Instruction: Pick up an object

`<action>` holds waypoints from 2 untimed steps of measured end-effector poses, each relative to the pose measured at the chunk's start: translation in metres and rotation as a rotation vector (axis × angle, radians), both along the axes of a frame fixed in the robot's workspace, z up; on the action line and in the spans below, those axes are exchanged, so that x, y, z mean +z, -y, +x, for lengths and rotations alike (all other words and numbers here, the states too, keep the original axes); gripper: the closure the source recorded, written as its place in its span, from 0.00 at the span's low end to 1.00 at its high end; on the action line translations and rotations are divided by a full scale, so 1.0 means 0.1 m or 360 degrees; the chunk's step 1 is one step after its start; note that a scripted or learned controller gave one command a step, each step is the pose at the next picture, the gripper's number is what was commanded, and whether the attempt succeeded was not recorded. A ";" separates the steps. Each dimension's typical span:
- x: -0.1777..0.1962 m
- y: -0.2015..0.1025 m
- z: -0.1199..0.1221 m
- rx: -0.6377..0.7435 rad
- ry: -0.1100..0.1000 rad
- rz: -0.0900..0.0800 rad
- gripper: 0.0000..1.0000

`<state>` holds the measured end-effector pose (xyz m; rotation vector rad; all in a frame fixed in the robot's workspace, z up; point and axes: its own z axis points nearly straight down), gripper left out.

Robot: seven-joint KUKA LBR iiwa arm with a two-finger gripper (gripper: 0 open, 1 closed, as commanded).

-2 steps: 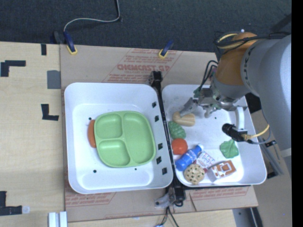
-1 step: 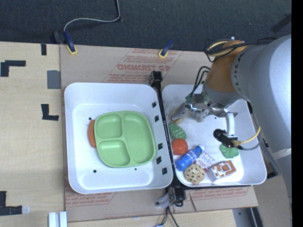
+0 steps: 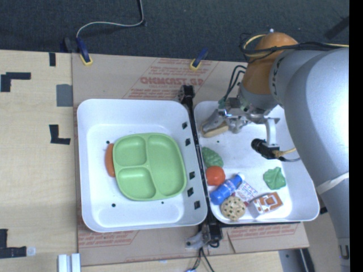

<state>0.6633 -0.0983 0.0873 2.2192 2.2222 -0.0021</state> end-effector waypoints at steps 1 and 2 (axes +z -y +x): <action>0.00 0.04 0.05 0.0002 -0.0007 0.0001 0.00; 0.00 0.03 0.05 0.0001 -0.0006 0.0000 0.00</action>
